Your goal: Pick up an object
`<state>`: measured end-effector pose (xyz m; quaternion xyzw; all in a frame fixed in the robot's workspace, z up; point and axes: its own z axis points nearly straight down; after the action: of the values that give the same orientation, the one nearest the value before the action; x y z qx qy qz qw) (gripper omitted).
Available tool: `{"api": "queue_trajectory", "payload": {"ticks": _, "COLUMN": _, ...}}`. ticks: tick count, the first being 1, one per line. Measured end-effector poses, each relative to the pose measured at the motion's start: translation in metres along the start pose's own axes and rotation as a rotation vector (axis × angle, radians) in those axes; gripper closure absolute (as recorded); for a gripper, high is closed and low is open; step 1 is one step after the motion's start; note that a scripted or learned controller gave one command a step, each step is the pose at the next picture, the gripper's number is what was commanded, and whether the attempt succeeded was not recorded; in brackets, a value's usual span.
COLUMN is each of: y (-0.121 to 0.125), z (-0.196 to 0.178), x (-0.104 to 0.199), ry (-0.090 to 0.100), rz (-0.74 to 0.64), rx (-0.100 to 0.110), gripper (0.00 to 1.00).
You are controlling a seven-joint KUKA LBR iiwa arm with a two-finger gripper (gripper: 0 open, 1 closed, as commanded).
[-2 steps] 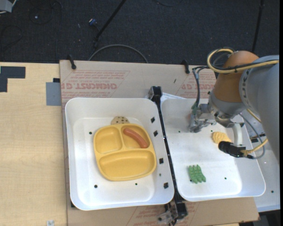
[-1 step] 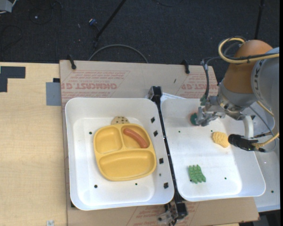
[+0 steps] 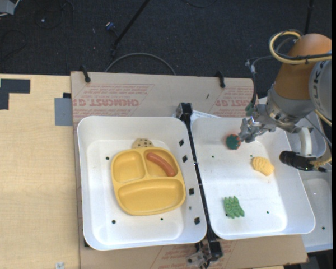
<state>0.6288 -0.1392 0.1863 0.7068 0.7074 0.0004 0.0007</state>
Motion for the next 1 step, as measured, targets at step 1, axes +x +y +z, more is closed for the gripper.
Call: {"api": "queue_trajectory", "payload": {"ticks": 1, "y": 0.0006, "z": -0.0454, "x": -0.0009, "ry": 0.0, "rz": 0.0, "rx": -0.001, "gripper": 1.0}}
